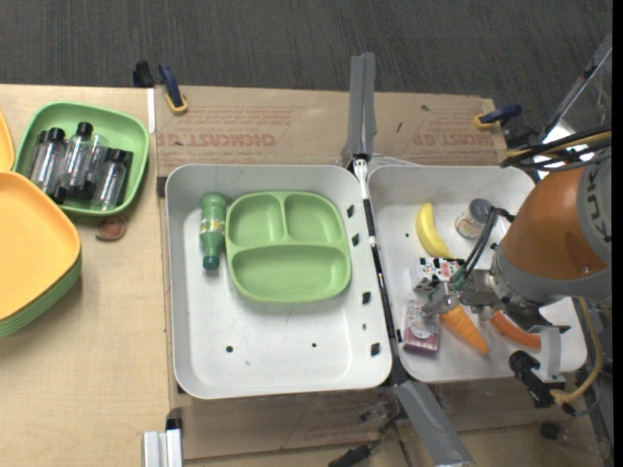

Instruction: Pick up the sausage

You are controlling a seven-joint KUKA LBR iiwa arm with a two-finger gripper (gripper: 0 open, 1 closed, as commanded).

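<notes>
Sausage point(514, 330) (reddish-orange) lies near the right bin's point(389, 261) front edge, partly under my arm point(560, 232). My tool point(450, 295) hangs low beside a carrot point(465, 329); grip state I cannot tell. A banana point(431, 230) sits toward the back.

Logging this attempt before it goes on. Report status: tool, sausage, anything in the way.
Tool low in right bin, fingers unclear. Sausage lying beside carrot, not held. Arm overhangs it; carrot and small packet crowd close.
</notes>
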